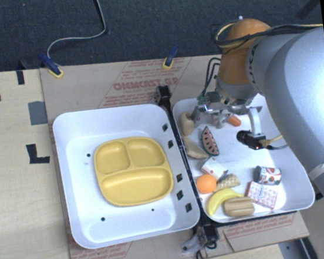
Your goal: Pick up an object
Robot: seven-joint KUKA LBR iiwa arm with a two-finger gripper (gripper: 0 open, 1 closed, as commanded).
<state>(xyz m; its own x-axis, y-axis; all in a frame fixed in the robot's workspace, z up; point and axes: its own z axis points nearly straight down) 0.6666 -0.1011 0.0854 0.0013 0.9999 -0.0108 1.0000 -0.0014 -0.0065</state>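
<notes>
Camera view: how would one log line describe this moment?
end effector: above right bin's far end | holding: unclear | yellow tray: left bin | banana: right bin

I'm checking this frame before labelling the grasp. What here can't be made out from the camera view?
- Gripper: camera view; a small tangle of metal under the arm's wrist, so its state is unreadable.
- Orange piece beside the gripper: too small to identify or to tell whether it is held.
- Right bin: its far right side is covered by the grey arm.
- Small can: label too small to read.
</notes>
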